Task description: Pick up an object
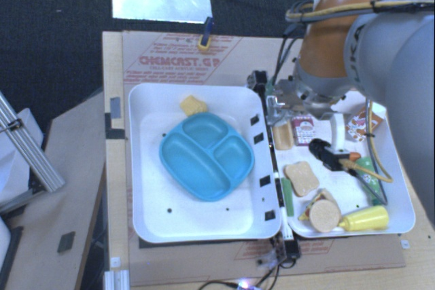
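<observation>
The brown block point(282, 136) is, in our judgement, the likeliest thing to pick. It lies in the right bin point(405, 214), close against the wall this bin shares with the left bin point(146, 214). Its long axis runs roughly along that wall, up and down in the camera view. We see the gripper point(276, 111) hanging just above it in the picture, at the end of the grey arm point(380, 44), which reaches in over the bin's upper half. From there the block lies a little toward the near edge of the surface, so we judge the next move to be a short one, mostly downward. The wrist hides the tip, so we cannot tell whether the gripper is released or clenched, and we see nothing held in it. A red-and-white packet point(303, 127) sits just beside the block and a bread slice point(302, 178) lies nearer to us. We think the wall and the packet leave little room on either flank.
</observation>
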{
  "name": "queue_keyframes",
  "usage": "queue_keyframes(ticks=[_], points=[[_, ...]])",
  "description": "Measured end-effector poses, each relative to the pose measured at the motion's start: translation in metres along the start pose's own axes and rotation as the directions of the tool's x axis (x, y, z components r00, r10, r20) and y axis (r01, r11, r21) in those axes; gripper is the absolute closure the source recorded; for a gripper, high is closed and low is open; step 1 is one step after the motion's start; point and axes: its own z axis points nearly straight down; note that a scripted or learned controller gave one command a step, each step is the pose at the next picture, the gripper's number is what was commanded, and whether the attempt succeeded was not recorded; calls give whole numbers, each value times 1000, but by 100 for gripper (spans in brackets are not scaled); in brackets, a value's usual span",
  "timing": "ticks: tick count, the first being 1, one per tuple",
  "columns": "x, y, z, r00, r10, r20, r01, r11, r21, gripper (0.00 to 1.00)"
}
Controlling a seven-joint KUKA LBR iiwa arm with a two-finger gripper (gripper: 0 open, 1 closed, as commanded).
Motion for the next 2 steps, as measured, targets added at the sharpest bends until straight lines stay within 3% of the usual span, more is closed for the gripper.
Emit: queue_keyframes(ticks=[1, 2], points=[[48, 20, -22, 1000, 0, -1, 0, 1000, -1, 100], [54, 23, -23, 1000, 3, 1, -3, 1000, 0, 100]])
